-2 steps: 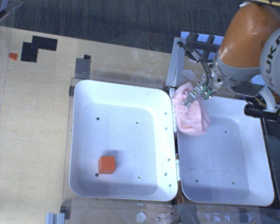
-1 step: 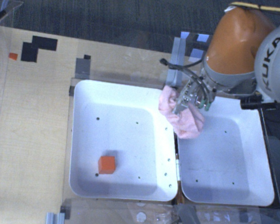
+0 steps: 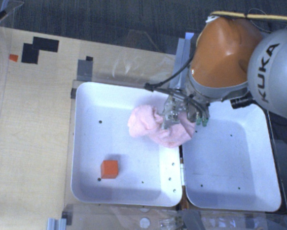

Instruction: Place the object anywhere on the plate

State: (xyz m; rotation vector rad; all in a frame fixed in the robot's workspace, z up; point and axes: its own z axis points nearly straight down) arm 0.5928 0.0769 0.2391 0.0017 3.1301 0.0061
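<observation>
A small orange-red cube (image 3: 110, 169) lies on the floor of the left bin (image 3: 88, 131), near its front left. A pale pink, crumpled-looking plate (image 3: 147, 126) rests at the right rear of the same bin, reaching over the rim between the two bins. My gripper (image 3: 170, 118) hangs over the right part of the pink plate, close to or touching its surface. The cube lies well apart from the gripper, to the front left of it. The arm's orange band and grey wrist hide the bin's rear right corner.
The right bin (image 3: 230, 167) stands beside the left one, with their rims meeting under the pink plate. A grey post (image 3: 184, 55) rises behind the bins. Black blocks (image 3: 38, 49) and a small orange marker (image 3: 13, 58) sit on the wooden bench at the far left.
</observation>
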